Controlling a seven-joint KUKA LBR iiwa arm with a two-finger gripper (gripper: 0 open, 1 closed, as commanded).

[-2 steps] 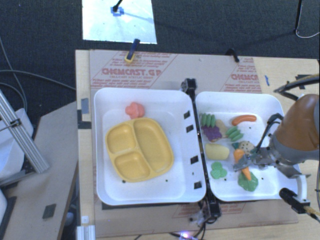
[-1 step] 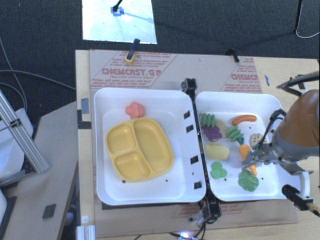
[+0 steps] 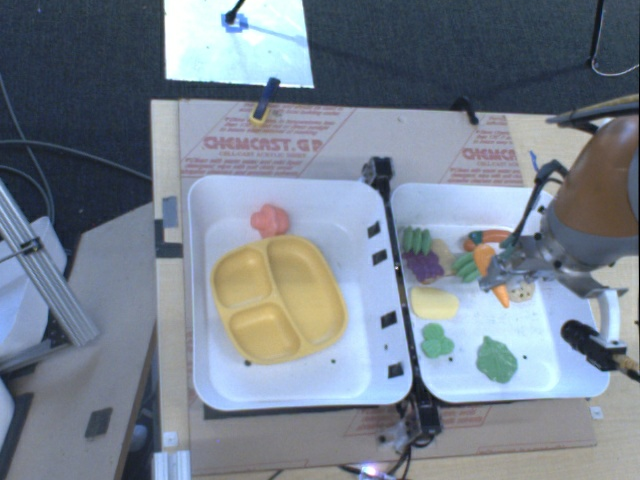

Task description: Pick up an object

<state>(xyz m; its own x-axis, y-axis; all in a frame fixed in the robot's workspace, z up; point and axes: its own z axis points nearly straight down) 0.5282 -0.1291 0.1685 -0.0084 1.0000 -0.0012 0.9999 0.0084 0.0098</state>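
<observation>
The right bin (image 3: 540, 373) holds several toy foods: a green ridged piece (image 3: 415, 239), purple grapes (image 3: 426, 264), a green pod (image 3: 465, 266), an orange carrot (image 3: 488, 237), a pale yellow piece (image 3: 434, 303), a small broccoli (image 3: 436, 342) and a leafy green piece (image 3: 497, 359). My gripper (image 3: 503, 276) reaches in from the right and hangs low over the middle of this bin. It sits right on a second orange carrot (image 3: 487, 257), with a speckled biscuit (image 3: 519, 291) just below it. The gripper's body hides what lies directly beneath it.
The left bin (image 3: 215, 368) holds a yellow divided plate (image 3: 278, 296) and a pink toy (image 3: 269, 220) behind it. A black divider with clips (image 3: 392, 288) runs between the bins. The grey and orange arm (image 3: 600, 208) covers the right bin's far right side.
</observation>
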